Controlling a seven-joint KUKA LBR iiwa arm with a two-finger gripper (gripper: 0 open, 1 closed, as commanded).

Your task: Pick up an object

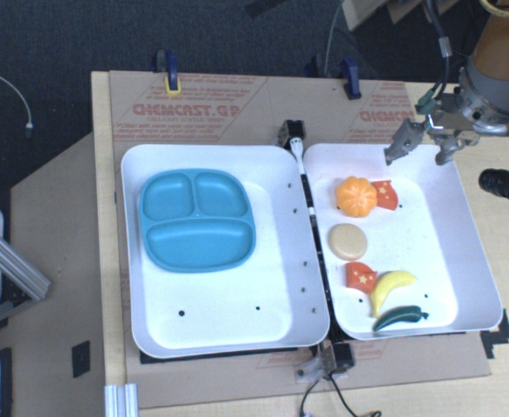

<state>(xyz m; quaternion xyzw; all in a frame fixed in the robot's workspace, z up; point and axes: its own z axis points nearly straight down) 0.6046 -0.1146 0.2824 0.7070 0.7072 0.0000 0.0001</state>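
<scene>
Two shallow white bins sit side by side on a brown board that carries two blue clamps, one (171, 69) at its far left edge and one (350, 75) farther right. The left bin (211, 320) holds one thing: a blue divided plate (198, 220) with three compartments, lying flat in the bin's far left part. A black divider strip (310, 224) runs between the two bins.

The right bin (463, 259) holds six toy foods. At the far side lies one orange (356, 195), and touching its right side is a red block (385, 195). Just nearer the camera lies one beige round cookie (348, 241). Nearer still is a second red block (360, 276) marked with a pale star; a yellow banana (391, 287) touches it on the right, and one dark green pepper (399, 317) lies at the banana's near end, close to the bin's near rim.

The gripper (426, 144) hangs above the right bin's far rim, well apart from the foods. Its two fingers stand spread, with nothing between them.
</scene>
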